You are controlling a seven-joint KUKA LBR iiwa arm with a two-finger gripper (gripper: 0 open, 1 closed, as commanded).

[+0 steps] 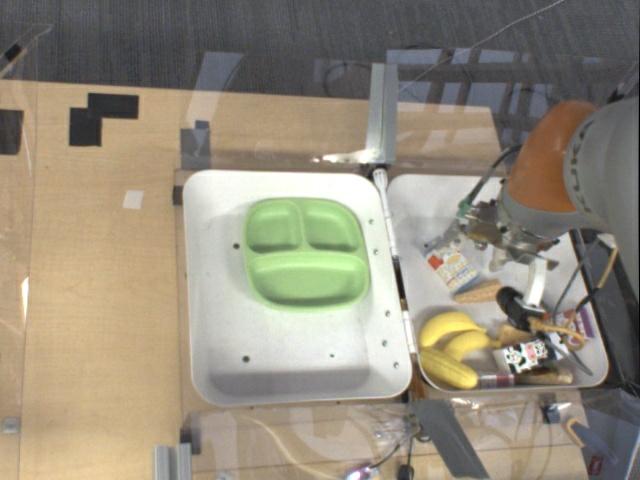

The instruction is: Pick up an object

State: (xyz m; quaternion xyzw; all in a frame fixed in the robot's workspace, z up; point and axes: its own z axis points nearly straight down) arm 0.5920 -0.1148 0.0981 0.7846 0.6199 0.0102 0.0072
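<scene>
**Arm poised over the cluttered right bin, nothing picked yet**

Nearest the camera, along the front wall of the right-hand shallow white plastic bin [596, 363], lies the densest clutter: a bunch of curved yellow bananas [452, 348] at the front left corner, and beside it to the right a small black-and-white patterned box [528, 353] resting over a dark stick-like item with a reddish end [520, 376]. Just behind those sits a black spoon-shaped utensil [512, 306] among thin wooden-looking sticks [556, 328], all touching or overlapping one another.

Further back, in the middle of the bin, a tan oblong piece [478, 290] lies just in front of a small white packet with red and blue print [450, 265]. These two lie more apart from the pile than anything else there.

Above them hangs the two-finger gripper [500, 243], under the grey arm with its orange band [548, 158]. Its fingertips are lost among cables and metalwork, so I cannot tell whether they are apart or together, and nothing can be seen held.

To do this step well, I would pick the packet or the tan piece, since they are nearly beneath the tool and have room around them. The descent should be straight, centred on the one thing, and stay off the bin's dividing wall. The bananas look bulky for the grasp.

Farthest left, the other white bin [215, 298] holds a green plastic three-compartment plate [305, 251], well apart from the arm.
</scene>
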